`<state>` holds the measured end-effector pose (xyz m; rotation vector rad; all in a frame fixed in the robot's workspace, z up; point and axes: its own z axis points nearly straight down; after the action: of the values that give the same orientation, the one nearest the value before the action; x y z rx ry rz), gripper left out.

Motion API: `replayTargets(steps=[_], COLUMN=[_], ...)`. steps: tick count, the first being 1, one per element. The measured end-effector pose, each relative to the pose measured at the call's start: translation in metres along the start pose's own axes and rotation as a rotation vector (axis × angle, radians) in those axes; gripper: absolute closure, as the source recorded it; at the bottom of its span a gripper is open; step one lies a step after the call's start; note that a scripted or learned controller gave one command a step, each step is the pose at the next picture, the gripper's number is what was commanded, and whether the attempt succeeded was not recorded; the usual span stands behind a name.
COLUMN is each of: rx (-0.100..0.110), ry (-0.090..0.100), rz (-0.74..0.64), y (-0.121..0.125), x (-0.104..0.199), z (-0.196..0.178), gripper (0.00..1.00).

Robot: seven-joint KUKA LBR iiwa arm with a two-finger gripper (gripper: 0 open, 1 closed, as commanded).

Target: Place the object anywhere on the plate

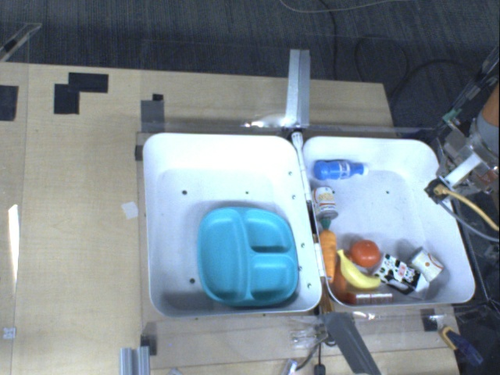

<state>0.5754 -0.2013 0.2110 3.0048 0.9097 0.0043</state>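
Note:
A light blue divided plate [248, 256] lies in the left white bin [168, 209], toward its front. Nothing rests on it. The right bin [406, 201] holds a blue bottle [338, 169] lying on its side at the back, a small jar [325, 202] by the divider, an orange carrot [329, 248], a yellow banana [355, 275], a red tomato [365, 252], a black-and-white box [397, 274] and a small white can [427, 264]. My gripper [462, 170] hangs at the right bin's right rim, apart from all the objects.
A metal post [298, 92] stands behind the divider between the bins. Black tape marks [78, 91] lie on the bench at the far left. A cable [328, 2] runs across the dark floor behind.

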Motion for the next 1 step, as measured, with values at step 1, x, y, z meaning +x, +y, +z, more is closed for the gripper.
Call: replayTargets(steps=[1], rx=[0.002], ry=[0.0], rz=[0.027], y=[-0.0679], x=[0.0474], z=[-0.0116], gripper=[1.0])
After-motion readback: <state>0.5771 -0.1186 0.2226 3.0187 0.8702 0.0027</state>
